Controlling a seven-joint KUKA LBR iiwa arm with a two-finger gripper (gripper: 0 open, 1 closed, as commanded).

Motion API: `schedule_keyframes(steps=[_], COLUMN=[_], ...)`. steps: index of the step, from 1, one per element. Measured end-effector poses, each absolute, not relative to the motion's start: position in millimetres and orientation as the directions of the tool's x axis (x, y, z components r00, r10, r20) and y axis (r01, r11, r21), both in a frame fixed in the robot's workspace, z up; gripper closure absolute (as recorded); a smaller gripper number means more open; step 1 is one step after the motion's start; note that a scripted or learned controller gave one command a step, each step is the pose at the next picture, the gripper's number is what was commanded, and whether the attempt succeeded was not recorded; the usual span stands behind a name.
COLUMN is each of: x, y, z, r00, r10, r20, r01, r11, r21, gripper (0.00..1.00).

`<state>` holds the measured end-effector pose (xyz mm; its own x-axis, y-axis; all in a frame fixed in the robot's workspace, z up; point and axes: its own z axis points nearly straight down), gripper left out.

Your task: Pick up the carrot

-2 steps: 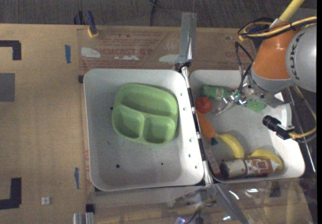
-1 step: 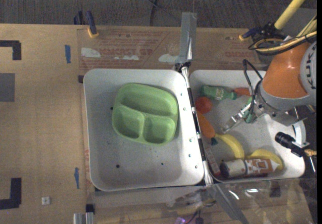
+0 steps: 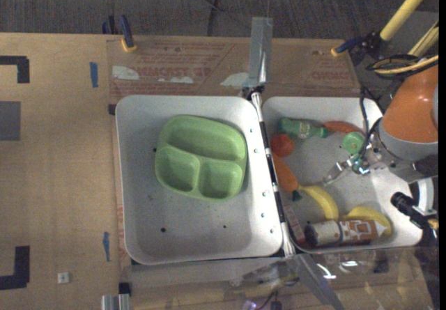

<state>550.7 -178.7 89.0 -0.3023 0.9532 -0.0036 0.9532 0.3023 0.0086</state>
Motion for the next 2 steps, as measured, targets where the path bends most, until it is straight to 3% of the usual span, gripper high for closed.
schedule_keyframes(steps=[1,2], x=[630.2,614.4], y=[-180.0,-134.3], z=[98.9,89.0], r00=[-0.362,-0.558], r10=[0.932,0.83], r20=[0.009,-0.007], r01=[0.932,0.83], r11=[0.362,0.558], r21=[-0.018,0.006], gripper=[0.0,0.0])
